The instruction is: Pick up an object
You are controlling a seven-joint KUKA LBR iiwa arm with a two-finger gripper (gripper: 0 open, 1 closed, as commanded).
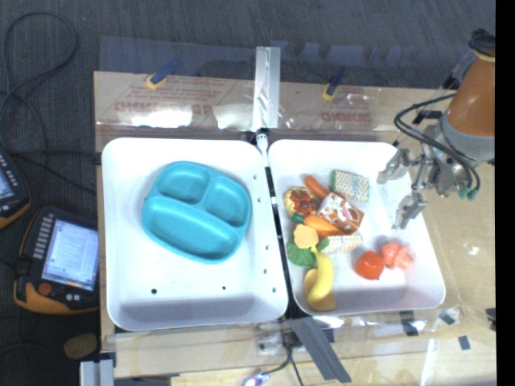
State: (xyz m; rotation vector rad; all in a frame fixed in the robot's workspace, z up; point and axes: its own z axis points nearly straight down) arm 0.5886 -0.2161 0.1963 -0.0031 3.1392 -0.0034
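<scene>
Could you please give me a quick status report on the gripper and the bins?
Gripper open, holding nothing, over right bin's far right side. Toys untouched: tomato nearest, banana at front. Blue tray in left bin. Nothing blocking.

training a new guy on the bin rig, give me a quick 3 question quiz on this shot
1. True or false: the blue divided tray lies in the left bin.
2. Multiple choice: which item lies nearest the front edge of the right bin? A) banana B) tomato C) green patterned block
3. Fill in: the gripper hovers over the ____ bin, holding nothing.

Key
1. True.
2. A, the banana.
3. Right; its fingers hang spread above bare bin floor near the right wall, with the tomato and pink piece below them in the view.
</scene>
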